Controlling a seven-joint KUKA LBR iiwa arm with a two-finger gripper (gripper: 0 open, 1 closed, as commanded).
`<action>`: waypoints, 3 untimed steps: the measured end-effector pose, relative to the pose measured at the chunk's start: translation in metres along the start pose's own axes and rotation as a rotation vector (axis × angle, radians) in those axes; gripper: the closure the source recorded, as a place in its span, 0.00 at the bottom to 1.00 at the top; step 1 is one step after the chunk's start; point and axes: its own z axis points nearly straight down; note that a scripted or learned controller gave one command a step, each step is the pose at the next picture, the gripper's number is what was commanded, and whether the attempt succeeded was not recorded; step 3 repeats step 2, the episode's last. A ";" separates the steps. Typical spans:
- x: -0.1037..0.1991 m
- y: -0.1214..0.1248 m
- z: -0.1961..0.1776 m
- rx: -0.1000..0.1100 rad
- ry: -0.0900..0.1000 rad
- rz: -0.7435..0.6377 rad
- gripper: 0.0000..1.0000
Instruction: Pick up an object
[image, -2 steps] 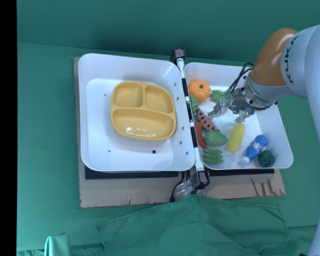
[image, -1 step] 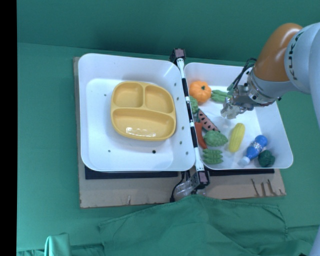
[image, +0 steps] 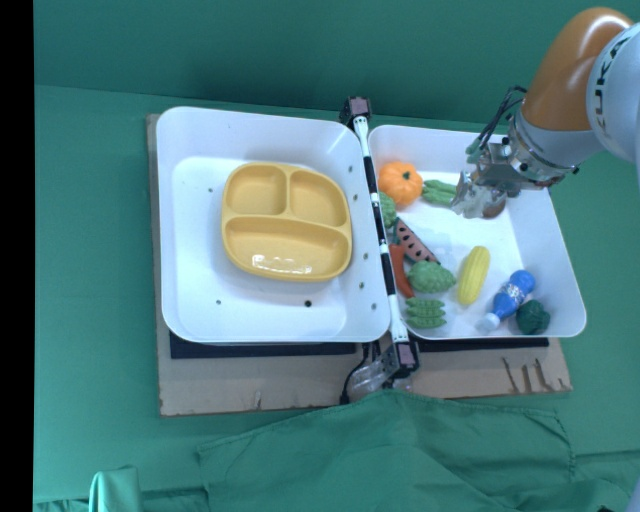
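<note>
Orange pumpkin (image: 401, 183) is taken as the landmark, lying at the upper left of the right bin (image: 548, 262). Green pea pod (image: 438, 191) is seen just right of it. The gripper (image: 477, 199) is placed further right, low over the bin's upper part; a brownish object appears at its tip, though a grasp cannot be confirmed. Below the pumpkin, a watermelon slice (image: 411, 241), carrot (image: 399, 270) and corn cob (image: 473, 274) are noted. Well left of the pumpkin, a yellow divided plate (image: 287, 220) is set in the left bin (image: 200, 290).
</note>
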 end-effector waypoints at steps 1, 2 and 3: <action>-0.003 0.002 -0.046 0.000 0.000 0.001 1.00; -0.002 -0.002 -0.094 -0.001 0.000 0.000 1.00; -0.002 -0.002 -0.094 -0.001 0.000 0.000 1.00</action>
